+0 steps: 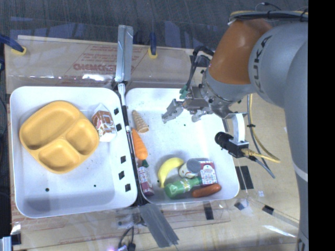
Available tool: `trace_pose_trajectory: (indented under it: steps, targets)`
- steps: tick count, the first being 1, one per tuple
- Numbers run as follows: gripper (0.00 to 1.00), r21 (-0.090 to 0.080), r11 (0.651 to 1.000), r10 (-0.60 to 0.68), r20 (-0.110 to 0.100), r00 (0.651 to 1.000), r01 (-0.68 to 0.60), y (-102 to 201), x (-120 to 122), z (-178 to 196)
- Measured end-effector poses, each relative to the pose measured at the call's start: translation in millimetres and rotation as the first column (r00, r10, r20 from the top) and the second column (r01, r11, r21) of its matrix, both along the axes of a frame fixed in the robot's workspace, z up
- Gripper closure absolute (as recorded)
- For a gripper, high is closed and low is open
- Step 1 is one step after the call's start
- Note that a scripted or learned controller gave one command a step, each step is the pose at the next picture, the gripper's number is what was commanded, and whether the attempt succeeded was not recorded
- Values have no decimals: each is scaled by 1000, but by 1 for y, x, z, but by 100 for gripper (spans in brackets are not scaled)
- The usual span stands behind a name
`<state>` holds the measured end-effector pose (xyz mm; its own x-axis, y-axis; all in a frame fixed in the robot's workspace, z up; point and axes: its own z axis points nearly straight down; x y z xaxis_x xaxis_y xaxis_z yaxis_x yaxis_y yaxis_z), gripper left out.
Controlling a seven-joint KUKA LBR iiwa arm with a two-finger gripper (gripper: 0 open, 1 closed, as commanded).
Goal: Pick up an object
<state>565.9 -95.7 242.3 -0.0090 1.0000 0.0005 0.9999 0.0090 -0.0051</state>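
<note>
Fingers [171, 112] of the grey two-finger gripper [183, 114] stand spread apart with nothing between them, hanging over the upper middle of the right shallow white bin [157, 94], above a bare patch of its floor. Behind the gripper the grey arm with its orange band [235, 54] reaches in from the right. Left of the fingers, near the bin's left wall, lies a small ridged tan cone-shaped piece like a pastry horn [140, 121], and just below it an orange carrot [139, 145] runs lengthwise along the same wall. Below the carrot, a small dark red bottle [144, 178] lies against the wall near the bin's lower left corner. Well below the gripper, in the lower part of the bin, a cluster of things sits close together: a yellow banana [170, 168], a pale rounded piece with a grey disc [190, 167] just right of it, a red-and-white labelled packet [207, 172], a green bottle lying on its side [180, 188], and a red sausage-shaped piece [206, 191] at the lower right. Across the divider, the left shallow white bin [63, 203] holds a yellow three-compartment plastic tray [58, 135] and, just to its right, a small brown-and-white carton [104, 123].
</note>
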Motion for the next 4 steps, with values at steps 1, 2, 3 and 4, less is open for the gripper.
trace_pose_trajectory:
  steps: [1, 2, 3, 4]
  targets:
    - [0, 1, 981, 195, 1, 981, -195, 1, -51, -98]
    - [0, 2, 936, 351, 1, 936, -351, -12, -90, -112]
    - [0, -1, 962, 272, 5, 962, -272, -22, -89, -97]
    - [0, 1, 923, 384, 3, 923, -384, -2, -80, -151]
